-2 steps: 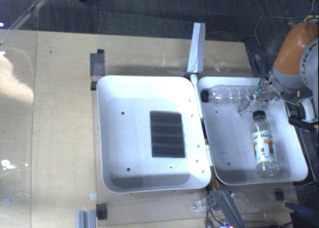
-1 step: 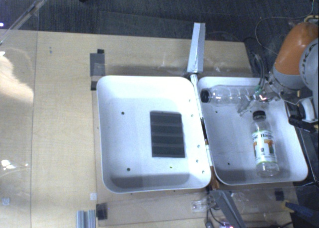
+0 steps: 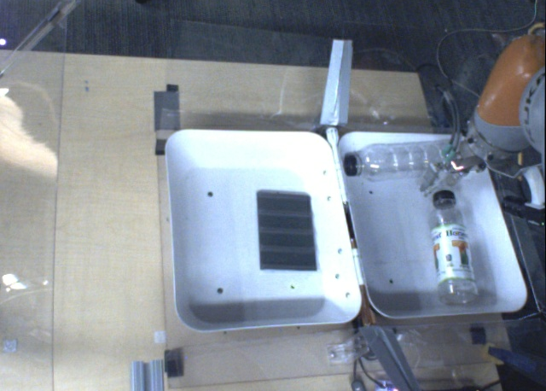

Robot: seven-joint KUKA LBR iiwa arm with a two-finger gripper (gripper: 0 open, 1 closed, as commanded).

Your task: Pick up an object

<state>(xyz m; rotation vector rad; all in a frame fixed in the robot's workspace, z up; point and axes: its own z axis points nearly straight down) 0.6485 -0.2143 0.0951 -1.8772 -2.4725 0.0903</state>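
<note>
Two clear plastic bottles lie in the right bin (image 3: pixel 503 210). One bottle (image 3: pixel 392 160) with a black cap lies along the bin's far wall, cap to the left. The other bottle (image 3: pixel 450 248) has a black cap and a green and orange label, and lies lengthwise near the right wall. A black ribbed block (image 3: pixel 287 229) rests flat in the middle of the left bin (image 3: pixel 196 176). My gripper (image 3: pixel 442 174) hangs over the far right part of the right bin, just above the labelled bottle's cap and beside the other bottle's base. Nothing shows between its fingers.
The grey arm with its orange band (image 3: pixel 508 82) comes in from the upper right. A metal bar (image 3: pixel 336 82) stands behind the gap between the bins. Cables lie at the far right and near the front edge.
</note>
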